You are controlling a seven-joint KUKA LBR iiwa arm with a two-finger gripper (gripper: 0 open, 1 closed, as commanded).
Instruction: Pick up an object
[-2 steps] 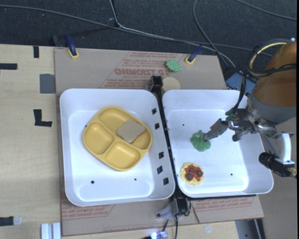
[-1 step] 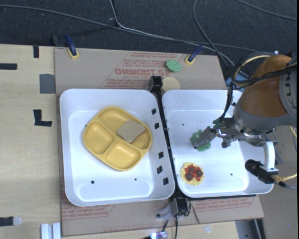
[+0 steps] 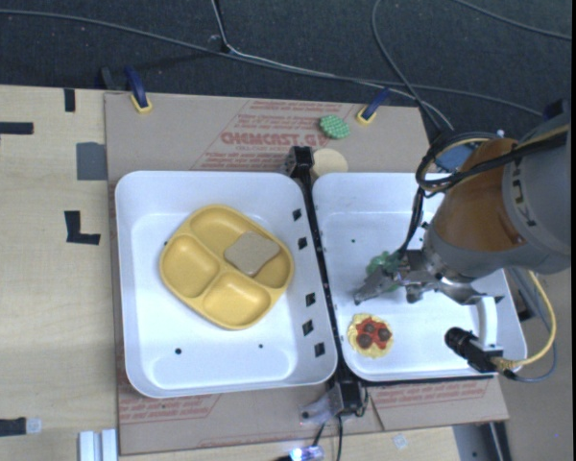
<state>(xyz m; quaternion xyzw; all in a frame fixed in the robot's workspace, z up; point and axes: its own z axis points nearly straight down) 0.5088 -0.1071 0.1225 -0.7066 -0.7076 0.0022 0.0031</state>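
In the right bin, my gripper hangs low over the floor near the middle, reaching in from the right. A small green thing shows right at the gripper's tip; whether it is held cannot be made out. A small round toy pizza with red and dark toppings lies just below the gripper, near the bin's front left corner. The left bin holds a yellow divided plate with a tan slice of bread on it.
The arm's grey and orange body covers the right half of the right bin. Outside the bins, on the cardboard behind them, lie a green dotted piece and a pale round piece. A black divider separates the bins.
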